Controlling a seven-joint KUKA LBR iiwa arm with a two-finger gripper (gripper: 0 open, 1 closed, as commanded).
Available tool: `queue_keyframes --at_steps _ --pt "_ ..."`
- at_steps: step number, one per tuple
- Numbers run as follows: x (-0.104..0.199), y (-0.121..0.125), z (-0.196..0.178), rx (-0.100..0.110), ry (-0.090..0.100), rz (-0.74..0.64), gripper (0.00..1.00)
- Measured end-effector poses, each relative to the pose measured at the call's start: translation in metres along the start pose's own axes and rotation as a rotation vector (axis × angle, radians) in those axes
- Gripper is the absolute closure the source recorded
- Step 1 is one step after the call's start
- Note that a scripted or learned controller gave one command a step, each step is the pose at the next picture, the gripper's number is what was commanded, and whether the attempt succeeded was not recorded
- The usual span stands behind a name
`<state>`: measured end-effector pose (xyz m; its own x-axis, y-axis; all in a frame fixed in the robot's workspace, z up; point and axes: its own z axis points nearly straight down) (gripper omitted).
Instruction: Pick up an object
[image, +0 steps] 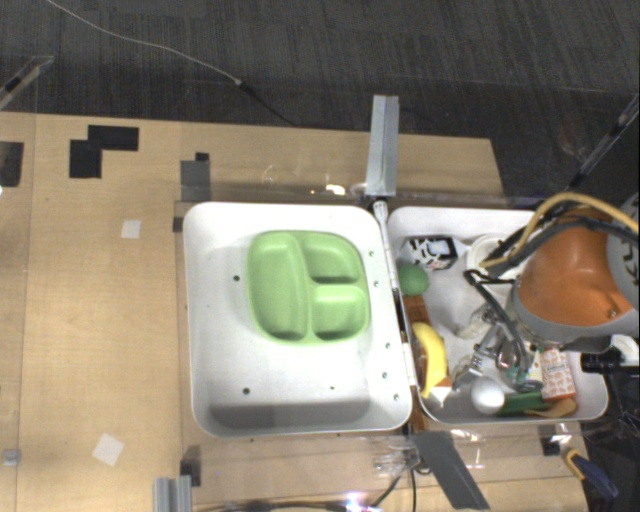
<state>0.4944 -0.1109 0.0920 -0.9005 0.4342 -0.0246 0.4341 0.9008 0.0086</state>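
Two shallow white bins sit side by side on the wooden tabletop. The left bin carries a light green divided tray, lying flat near its middle with three compartments showing. The right bin is crowded with small things. A yellow banana lies along its left wall, and a small green ball sits just beyond the banana's far end. Farther back a black-and-white patterned item rests near the far left corner. At the near edge lie a white rounded object, a dark green object just to its right, and a red-and-white packet beside that.

The grey arm with its orange band reaches in from the right over the right bin, with yellow and black cables looping around it. The gripper hangs low among the clutter, between the banana and the packet, just above the white rounded object. Whether it is wide, narrow or clasping anything cannot be told, as cables and metal parts crowd that spot.
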Motion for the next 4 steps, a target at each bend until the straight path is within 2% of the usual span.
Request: queue_keyframes --at_steps 2,3,4 --pt "0.0022 0.0038 -0.0001 0.003 -0.001 -0.07 0.0" --pt "0.005 0.0082 -0.0004 0.008 -0.003 -0.023 0.0" --pt "0.0031 0.0063 -0.0004 0.002 -0.002 -0.383 0.0"
